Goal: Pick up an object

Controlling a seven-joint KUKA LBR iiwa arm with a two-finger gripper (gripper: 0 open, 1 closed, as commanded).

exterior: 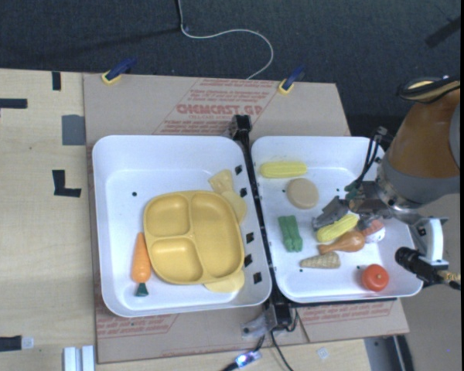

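Yellow toy corn (337, 226) lies in the right bin (325, 288), and the gripper (330, 216) rests on it; whether the fingers are clamped or released, I cannot tell.

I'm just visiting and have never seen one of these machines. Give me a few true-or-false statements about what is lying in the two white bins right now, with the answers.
1. The yellow divided tray lies in the left bin. True.
2. The toy carrot lies in the right bin. False: it lies in the left bin, beside the tray's left edge.
3. A corn cob lies near the far edge of the right bin. True.
4. The red tomato sits inside the tray. False: it sits in the right bin's near right corner.
5. The gripper is over the right bin. True.
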